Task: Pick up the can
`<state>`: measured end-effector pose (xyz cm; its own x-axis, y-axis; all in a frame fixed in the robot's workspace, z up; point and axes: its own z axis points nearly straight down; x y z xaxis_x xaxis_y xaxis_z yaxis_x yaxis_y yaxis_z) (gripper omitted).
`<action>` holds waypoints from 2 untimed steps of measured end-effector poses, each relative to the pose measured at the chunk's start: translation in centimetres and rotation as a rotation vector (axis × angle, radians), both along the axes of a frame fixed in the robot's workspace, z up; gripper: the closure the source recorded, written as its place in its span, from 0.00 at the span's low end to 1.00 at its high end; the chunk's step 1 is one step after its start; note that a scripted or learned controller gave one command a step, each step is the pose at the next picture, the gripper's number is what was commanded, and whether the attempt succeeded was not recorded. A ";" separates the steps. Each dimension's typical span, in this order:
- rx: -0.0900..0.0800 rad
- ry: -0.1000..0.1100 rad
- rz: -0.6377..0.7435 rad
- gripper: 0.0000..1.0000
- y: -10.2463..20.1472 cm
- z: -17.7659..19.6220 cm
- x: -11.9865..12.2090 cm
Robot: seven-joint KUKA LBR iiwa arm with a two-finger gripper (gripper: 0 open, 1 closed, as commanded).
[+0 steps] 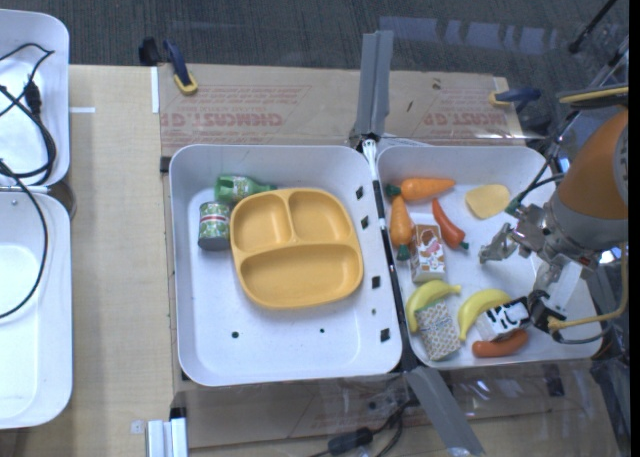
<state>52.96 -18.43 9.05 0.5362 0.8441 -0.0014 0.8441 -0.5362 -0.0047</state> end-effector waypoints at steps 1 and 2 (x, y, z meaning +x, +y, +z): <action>0.000 0.002 -0.002 1.00 -0.1 0.8 -0.1; 0.000 0.002 -0.003 0.00 -0.1 0.8 -0.1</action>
